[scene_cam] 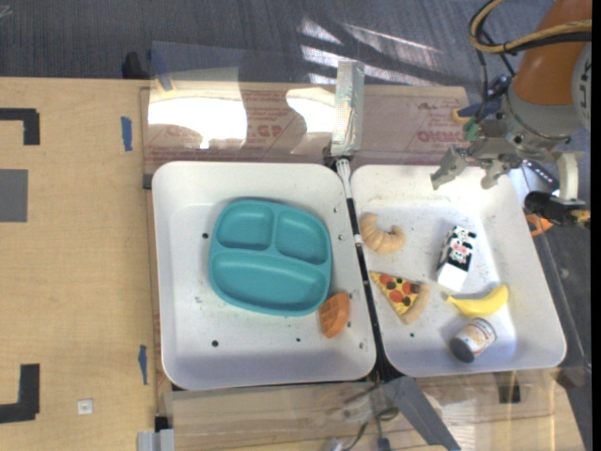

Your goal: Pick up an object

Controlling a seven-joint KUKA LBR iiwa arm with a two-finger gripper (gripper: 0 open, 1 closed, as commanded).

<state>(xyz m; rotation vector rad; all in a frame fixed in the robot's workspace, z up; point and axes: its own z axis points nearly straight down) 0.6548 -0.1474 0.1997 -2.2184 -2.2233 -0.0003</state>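
Gripper [469,169] open, fingers spread, grasping nothing, poised over the far edge of the right bin [540,280]. Just below it: milk carton [457,256], then banana [479,300] and small can [471,337]. Down-left: croissant [382,235], pizza slice [401,294]. Far left: teal divided plate [270,256], bread roll [334,314] in left bin [178,280].

The worktop [70,252] is presenting a pale wood surface, with black markings and blue tape tabs lying along its left part. Two shallow white bins are resting directly on it, side by side and touching along their inner edges: the left bin [178,346] and the right bin [535,346]. A clear panel [244,120] is standing behind them, reflecting light.
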